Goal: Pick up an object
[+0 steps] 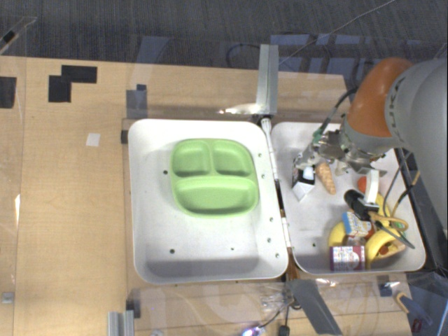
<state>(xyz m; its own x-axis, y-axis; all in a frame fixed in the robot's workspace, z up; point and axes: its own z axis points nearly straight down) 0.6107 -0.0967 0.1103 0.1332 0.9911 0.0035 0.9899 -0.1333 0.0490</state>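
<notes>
My gripper (316,161) hangs low over the upper left part of the right bin (308,250). Directly beside it lies an orange carrot-shaped piece (326,178), slanting down to the right; whether it is touched is unclear. A small black-and-white item (303,183) sits just left of the carrot, under the gripper's body. A red piece (362,184) shows to the right, partly hidden by the wrist. At the bin's lower right are a yellow banana (381,245), a purple can (346,257) on its side and a yellow-and-blue object (352,227).
A green divided plate (213,176) rests in the left bin (161,250). A metal divider (274,187) runs between the two bins. The grey arm with its orange band (374,100) comes in from the right over the right bin's upper edge.
</notes>
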